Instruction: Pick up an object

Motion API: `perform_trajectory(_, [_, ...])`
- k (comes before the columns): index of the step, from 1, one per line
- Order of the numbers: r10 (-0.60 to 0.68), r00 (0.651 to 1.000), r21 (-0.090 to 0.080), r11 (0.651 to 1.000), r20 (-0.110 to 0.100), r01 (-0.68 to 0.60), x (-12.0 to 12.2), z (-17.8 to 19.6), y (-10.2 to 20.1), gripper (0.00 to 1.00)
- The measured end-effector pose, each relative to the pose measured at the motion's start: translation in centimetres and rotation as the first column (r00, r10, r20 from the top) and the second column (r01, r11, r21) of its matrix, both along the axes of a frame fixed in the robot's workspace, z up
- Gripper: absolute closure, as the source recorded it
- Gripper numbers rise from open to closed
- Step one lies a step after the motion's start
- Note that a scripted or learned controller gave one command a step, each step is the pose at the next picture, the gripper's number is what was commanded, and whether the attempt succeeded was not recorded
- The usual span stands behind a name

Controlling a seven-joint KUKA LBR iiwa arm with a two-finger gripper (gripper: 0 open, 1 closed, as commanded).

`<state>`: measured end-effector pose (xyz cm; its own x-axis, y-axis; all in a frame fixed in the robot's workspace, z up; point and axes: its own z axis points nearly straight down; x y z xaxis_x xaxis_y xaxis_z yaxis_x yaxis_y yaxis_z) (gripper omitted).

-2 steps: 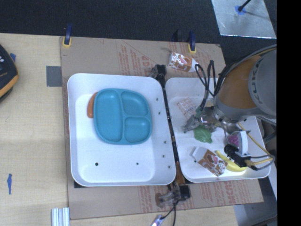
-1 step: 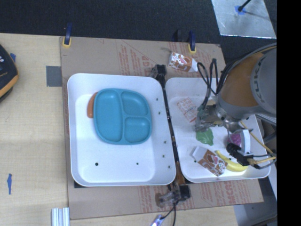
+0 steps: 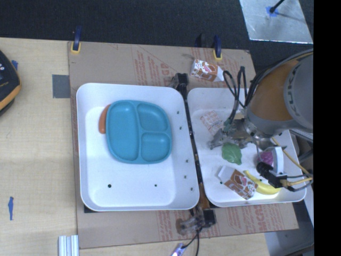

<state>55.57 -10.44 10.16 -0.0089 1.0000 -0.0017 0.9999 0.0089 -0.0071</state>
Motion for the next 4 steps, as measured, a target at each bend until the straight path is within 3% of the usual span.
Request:
perform_trajectory(1, [-0.004, 1.0, 0.001, 1.0, 0.003, 0.004, -0.1, -1.0, -3.3, 0.0])
perform_trajectory(2, [-0.001, 1.0, 0.0, 1.0, 0.002, 0.001, -0.1, 0.0, -3.4, 1.0])
perform_trajectory(3, [0.0, 1.0, -0.001, 1.0, 0.002, 0.0, -0.1, 0.0, -3.4, 0.0])
perform_trajectory(4, [-0.004, 1.0, 0.001, 1.0, 0.003, 0.004, -2.1, -1.0, -5.1, 0.0])
